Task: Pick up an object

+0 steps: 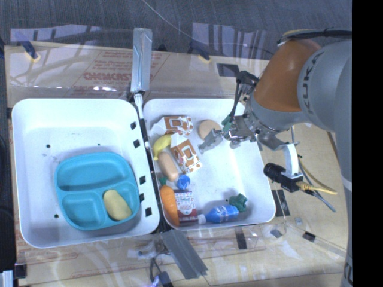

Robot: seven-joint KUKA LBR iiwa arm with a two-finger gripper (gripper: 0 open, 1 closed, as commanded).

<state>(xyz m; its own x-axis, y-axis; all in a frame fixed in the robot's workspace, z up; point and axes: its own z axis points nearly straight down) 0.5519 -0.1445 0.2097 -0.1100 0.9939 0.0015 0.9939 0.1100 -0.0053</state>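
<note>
Left bin (36, 124) has a blue tray (90, 178) holding a yellow potato-ish lump (117, 204). Right bin (251, 178) is cluttered. The gripper (210, 141), can't tell how open, sits touching a tan rounded bun (207, 126), cartons (182, 154) just beyond.

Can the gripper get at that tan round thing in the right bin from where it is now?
Probably yes: the gripper hangs right beside the tan round thing, whose top lies uncovered.

"KUKA" lettering on arm (311, 76), partly visible
</note>
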